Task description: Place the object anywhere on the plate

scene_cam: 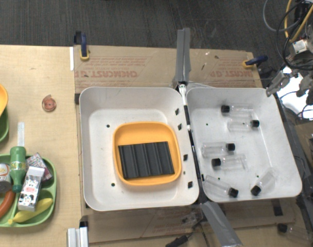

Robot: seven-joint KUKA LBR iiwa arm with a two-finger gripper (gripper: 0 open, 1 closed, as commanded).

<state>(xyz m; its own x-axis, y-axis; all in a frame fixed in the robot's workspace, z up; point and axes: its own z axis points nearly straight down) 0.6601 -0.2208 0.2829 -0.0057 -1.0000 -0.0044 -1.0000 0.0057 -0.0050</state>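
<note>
Closest to the lens, clear vials (231, 192) with black caps lie scattered in the right bin (280, 138), on my arm's side. Left of them, across the divider, sits the orange plate (146, 130). My gripper's state I cannot tell.

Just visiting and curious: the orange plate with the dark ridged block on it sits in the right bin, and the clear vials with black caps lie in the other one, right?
Not quite. The camera view shows the orange plate with the dark ridged block in the left bin. The clear vials with black caps lie in the right bin.
</note>
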